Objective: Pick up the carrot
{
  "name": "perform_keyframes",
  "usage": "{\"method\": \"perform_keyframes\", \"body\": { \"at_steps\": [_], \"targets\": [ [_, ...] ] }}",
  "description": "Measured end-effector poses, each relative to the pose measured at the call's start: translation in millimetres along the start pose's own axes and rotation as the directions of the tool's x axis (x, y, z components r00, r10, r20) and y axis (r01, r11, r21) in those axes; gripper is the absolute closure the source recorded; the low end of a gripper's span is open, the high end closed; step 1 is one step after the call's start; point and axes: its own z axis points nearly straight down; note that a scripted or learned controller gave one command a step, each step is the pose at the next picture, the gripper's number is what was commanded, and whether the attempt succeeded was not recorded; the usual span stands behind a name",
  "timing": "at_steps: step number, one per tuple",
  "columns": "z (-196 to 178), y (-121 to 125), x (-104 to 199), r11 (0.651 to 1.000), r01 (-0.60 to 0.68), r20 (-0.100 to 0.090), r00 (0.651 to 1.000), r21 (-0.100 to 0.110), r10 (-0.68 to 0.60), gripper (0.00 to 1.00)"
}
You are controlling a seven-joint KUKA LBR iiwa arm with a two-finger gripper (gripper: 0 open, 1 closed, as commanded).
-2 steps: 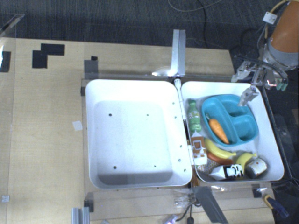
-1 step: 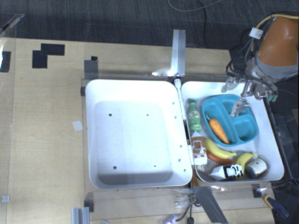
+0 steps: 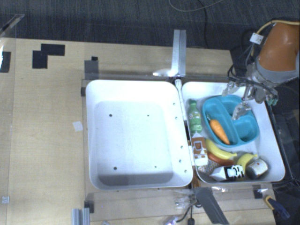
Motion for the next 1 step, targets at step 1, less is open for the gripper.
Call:
{"method": "perform_keyframes", "body": {
  "at_steps": [1],
  "targets": [
    [-38.2,-29.1,-13.8,0.998,0.060,0.004,0.998,0.002,-0.060,0.00]
  ]
}}
